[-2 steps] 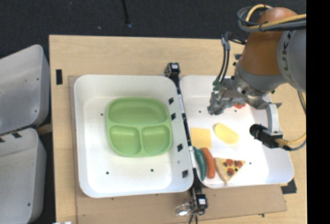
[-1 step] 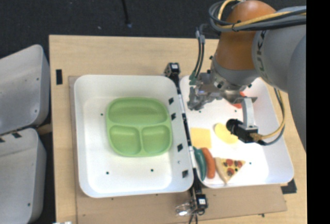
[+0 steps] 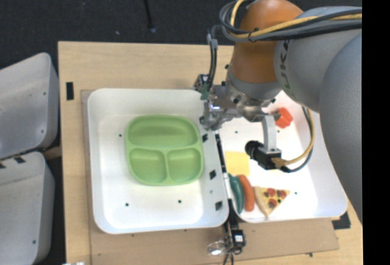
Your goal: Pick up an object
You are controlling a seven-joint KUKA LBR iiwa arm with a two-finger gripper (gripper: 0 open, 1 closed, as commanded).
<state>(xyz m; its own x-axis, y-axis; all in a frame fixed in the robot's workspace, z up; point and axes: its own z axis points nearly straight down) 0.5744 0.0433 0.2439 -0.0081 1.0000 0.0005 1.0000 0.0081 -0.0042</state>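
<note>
The pincer (image 3: 220, 113) is seen low over the right white bin (image 3: 317, 197), near the divider; its opening cannot be told. A yellow square slice (image 3: 237, 163), an orange carrot-like piece (image 3: 246, 190) and a pizza wedge (image 3: 269, 198) lie nearby. A green divided plate (image 3: 163, 149) sits in the left white bin (image 3: 103, 197).

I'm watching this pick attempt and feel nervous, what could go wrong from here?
1. The cheese, carrot and pizza slice lie crowded together in the right bin, so a grab may catch two or nudge one aside.
2. The carrot lies against the divider wall, leaving little finger room there.
3. The cable loops low over the bin and could snag as the arm descends.
</note>
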